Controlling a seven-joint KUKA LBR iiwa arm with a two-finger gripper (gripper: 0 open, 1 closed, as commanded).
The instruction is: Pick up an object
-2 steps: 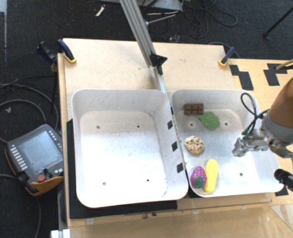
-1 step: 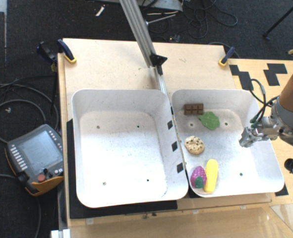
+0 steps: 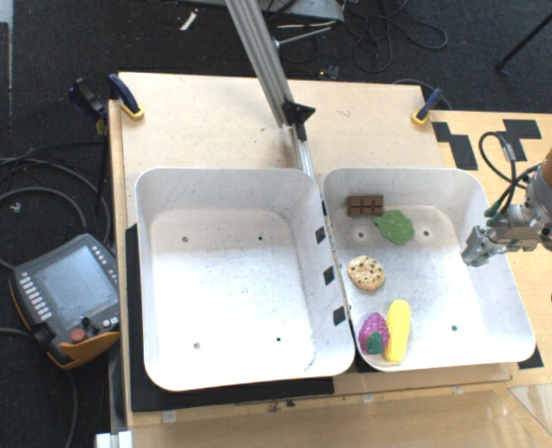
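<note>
The hand (image 3: 478,247) — whether spread or closed can't be told — sits at the right bin's (image 3: 500,343) right edge; the green leaf (image 3: 394,227) lies nearest, to its left.

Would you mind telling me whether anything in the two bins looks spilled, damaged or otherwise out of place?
Nothing stands out. The chocolate bar, green leaf, cookie, pink berry and corn cob all lie intact inside the right bin. The claw sits at that bin's right wall, apart from them.

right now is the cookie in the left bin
No, the cookie lies in the right bin, between the chocolate bar and the corn.
</note>
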